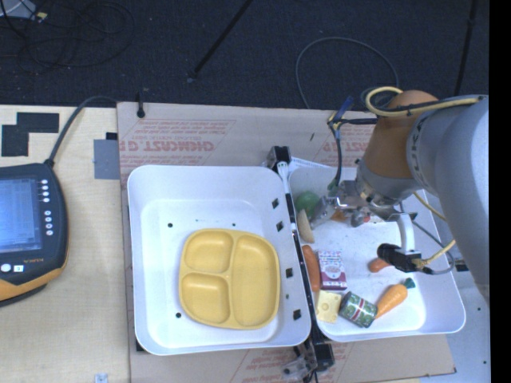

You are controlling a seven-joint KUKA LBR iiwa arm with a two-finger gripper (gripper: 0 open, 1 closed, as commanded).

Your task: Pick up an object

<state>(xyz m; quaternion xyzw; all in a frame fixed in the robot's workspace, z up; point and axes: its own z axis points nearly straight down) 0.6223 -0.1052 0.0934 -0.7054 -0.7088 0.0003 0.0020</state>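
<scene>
- Carrot (392,298) lies in right bin (447,313), below the claw (351,211) and to its right, well apart from it.
- Can (357,309) touches carrot's left end; cheese (327,305) just left of can.
- Red carton (331,268) below claw, sausage (310,266) beside it.
- Claw low over bin's upper part; cannot tell its opening.
- Green item (306,202) just left of claw.
- Yellow plate (229,278) in left bin (152,214), far left of claw.
</scene>
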